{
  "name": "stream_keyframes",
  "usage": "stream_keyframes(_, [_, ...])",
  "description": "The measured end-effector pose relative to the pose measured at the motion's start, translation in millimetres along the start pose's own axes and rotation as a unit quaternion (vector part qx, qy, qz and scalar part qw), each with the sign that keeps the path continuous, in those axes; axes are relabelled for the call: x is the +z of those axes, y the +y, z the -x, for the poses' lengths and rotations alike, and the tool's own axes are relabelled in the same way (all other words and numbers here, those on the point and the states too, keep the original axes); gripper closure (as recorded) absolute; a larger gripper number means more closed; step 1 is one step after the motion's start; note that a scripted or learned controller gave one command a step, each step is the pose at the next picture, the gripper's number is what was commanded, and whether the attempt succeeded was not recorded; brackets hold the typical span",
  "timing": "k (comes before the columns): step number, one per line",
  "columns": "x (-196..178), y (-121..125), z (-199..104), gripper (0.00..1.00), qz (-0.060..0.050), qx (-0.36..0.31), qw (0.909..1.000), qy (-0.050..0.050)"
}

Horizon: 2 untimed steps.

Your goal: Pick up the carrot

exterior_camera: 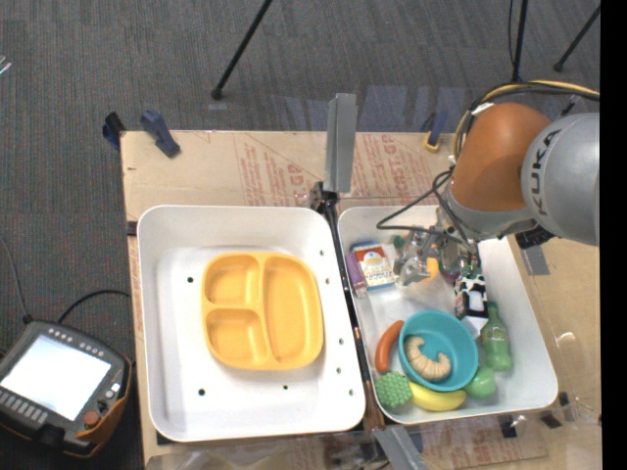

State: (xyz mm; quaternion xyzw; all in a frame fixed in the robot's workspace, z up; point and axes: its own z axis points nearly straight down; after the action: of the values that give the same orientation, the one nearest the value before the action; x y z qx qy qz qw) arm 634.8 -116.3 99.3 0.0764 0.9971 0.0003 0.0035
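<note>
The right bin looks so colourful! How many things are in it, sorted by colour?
Orange: 1, the carrot
Teal: 1, the bowl, with a tan ridged piece in it
Yellow: 1, the banana
Green: 3, the bumpy ball, the bottle, a small round piece
Black and white: 1, the cow-patterned toy
Mixed: 1, the small carton
Total: 9

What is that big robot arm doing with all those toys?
The robot arm's gripper hangs over the far end of the right bin, near a small box. It is meant to pick up the carrot, which lies near the front of that bin beside a blue bowl. The carrot is not between its fingers, so that job isn't done. The left bin holds a yellow divided plate.
</note>
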Motion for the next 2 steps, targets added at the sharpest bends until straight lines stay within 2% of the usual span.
stream_keyframes(1, [-117.1,-65.8,18.4,1.00,-0.001,0.063,0.9980,-0.005])
stream_keyframes(2, [12.8,-53.6,3.6,1.00,0.000,0.041,0.9991,0.003])
